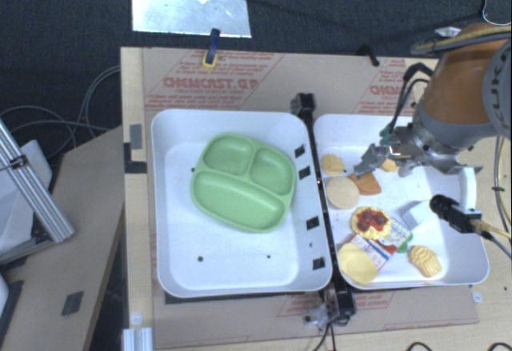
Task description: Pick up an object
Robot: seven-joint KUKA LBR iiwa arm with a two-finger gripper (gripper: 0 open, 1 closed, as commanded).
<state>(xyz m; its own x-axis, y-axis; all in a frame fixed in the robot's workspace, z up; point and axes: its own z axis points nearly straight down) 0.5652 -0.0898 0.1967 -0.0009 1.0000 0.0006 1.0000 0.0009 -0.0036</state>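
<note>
A: Cardboard-lined counter, dark carpet beyond it, two white bins side by side. Starting at the near edge: the right bin has a yellow disc at its near left corner, a ridged yellow piece toward the near right, and a printed packet between them.

B: And moving farther in?

A: A round piece with red topping, then a pale tan disc just beside the divider. Beyond that, an orange wedge and a small yellow round. The left bin carries a green sectioned tray, well apart from the arm.

B: Where's the claw?

A: Claw sits low over the far half of the right bin, tips just above or touching the orange wedge; I can't separate the two from this slant. How the tips stand, parted or closed, I cannot tell. Nothing visibly between them.

B: Step in hand?

A: My read: the reach-and-descend, no pick yet. Likely target is the orange wedge or the tan disc next to it. Next move calls for settling squarely on one piece, since the neighbours crowd close, then closing and lifting straight up.
</note>
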